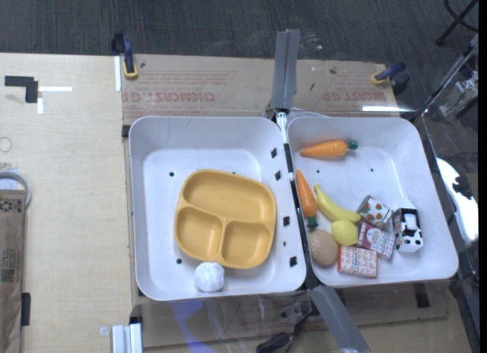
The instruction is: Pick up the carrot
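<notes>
Two orange carrots lie in the right bin (415, 146). One carrot (327, 149) rests flat near the bin's far wall, its green top pointing right. A second carrot (306, 194) lies along the bin's left wall, its green end toward the front, beside a banana (333, 207).
The right bin also holds a lemon (345, 232), a tan egg-shaped item (323, 248), small cartons (374, 226) and a black-and-white cow-print carton (409, 230). The left bin (152, 192) holds a yellow divided plate (226, 218) and a white ball (209, 276).
</notes>
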Tool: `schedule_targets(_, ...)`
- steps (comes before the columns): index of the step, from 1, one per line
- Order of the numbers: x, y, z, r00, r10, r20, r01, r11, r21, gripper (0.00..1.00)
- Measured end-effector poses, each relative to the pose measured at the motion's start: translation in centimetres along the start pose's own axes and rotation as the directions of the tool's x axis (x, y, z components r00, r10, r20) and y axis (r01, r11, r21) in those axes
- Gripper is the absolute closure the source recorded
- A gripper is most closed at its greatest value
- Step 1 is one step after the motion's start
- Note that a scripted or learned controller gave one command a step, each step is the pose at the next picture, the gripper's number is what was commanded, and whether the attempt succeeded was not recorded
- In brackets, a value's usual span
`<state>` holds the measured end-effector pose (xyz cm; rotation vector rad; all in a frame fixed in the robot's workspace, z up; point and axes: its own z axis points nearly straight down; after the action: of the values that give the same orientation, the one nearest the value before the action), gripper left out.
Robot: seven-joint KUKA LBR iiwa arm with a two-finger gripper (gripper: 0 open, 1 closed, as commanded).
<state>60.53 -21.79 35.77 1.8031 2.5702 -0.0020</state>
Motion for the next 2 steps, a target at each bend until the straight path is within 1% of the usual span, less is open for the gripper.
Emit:
schedule_targets(1,-2.22,5.02,-6.62,0.983,-0.186,0.001,0.186,0.983,-0.002,1.00)
schedule_targets(2,-2.20,5.17,-7.54,0.982,-0.188,0.004,0.188,0.982,-0.003,1.00)
